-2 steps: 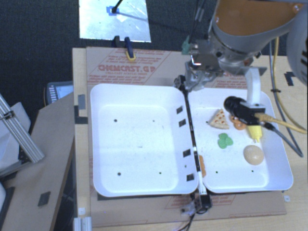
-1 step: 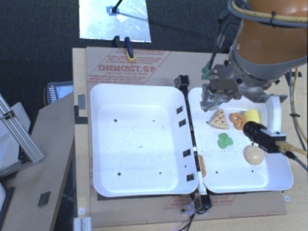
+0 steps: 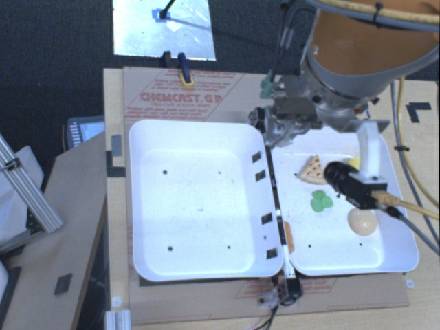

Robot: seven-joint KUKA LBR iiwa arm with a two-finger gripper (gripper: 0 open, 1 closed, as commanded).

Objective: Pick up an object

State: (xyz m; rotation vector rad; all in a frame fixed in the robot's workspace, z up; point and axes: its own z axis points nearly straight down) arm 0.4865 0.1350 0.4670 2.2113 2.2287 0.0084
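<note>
Egg (image 3: 362, 222) beside green piece (image 3: 320, 201) looks smooth, rounded, slippery, so I'd grip its middle; claw (image 3: 278, 135) state I cannot tell.

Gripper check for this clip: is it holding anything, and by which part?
Cannot be told. The gripper sits over the top-left corner of the right bin, its tip blocked by the arm. The pizza-slice toy, green piece and beige egg lie in that bin.

Arm (image 3: 357, 40): orange band over grey wrist ring, yellowish cables, black cylindrical module with white bracket below.
</note>
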